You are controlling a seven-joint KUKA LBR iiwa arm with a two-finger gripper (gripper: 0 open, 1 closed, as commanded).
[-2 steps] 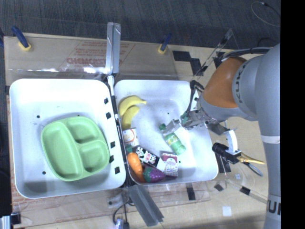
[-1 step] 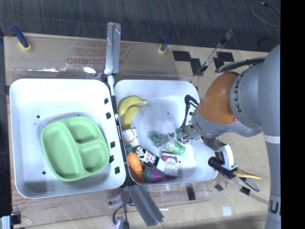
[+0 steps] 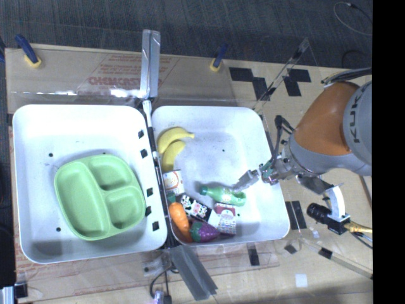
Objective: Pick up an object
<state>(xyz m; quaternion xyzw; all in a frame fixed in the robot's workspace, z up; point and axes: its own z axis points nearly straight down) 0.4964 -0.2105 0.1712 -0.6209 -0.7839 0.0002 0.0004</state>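
The gripper (image 3: 243, 182) sits low in the right bin (image 3: 253, 120), just beside the green bottle (image 3: 223, 194); whether it pinches anything we cannot tell; we judge the bottle light, stiff and slick, best taken across its middle.

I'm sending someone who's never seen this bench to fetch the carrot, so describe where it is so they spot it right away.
Look in the right-hand white bin, the one beside the bin with the green divided plate. Follow its left wall down to the near corner, below the bananas. The carrot lies there, the one orange, tapered item, next to a purple-and-green toy and a black-and-white patterned item.
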